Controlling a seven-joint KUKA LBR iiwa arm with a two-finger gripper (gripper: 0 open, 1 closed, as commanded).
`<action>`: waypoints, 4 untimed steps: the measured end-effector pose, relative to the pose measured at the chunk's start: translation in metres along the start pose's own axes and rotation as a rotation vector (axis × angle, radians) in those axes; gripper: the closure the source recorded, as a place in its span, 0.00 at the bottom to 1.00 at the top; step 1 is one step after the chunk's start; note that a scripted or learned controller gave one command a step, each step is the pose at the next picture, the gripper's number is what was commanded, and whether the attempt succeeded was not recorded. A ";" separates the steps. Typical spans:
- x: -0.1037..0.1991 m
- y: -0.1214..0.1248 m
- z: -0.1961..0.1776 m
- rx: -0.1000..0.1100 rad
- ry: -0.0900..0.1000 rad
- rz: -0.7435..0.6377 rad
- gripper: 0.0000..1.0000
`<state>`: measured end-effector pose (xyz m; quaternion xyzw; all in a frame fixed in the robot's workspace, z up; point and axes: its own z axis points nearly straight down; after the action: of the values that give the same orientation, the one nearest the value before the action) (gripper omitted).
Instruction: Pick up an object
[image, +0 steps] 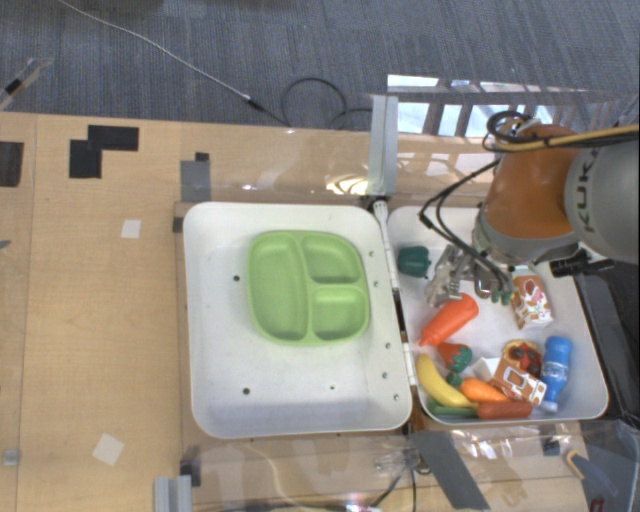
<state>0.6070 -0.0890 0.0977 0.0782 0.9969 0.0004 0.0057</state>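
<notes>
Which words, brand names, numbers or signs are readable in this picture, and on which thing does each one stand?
"KU": the start of a dark brand name on the grey arm, cut off at the picture's edge.
Small printed packet in the right bin: the print is too blurred to read.
Red and white packet beside the blue bottle: too small to read.
Nothing else bears text.

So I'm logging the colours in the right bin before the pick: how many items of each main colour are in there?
Orange: 2, the large carrot and the small carrot
Yellow: 1, banana
Green: 1, dark green block
Blue: 1, bottle
Red: 1, strawberry-like piece
Printed packets: 2
Total: 8, though overlap may hide more.
</notes>
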 end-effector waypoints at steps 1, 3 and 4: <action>-0.016 -0.036 -0.080 0.003 -0.005 -0.382 1.00; -0.045 -0.067 -0.146 0.005 -0.011 -0.610 1.00; -0.042 -0.067 -0.140 0.000 -0.001 -0.610 0.00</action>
<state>0.6369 -0.1618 0.2382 -0.2249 0.9744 -0.0014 0.0059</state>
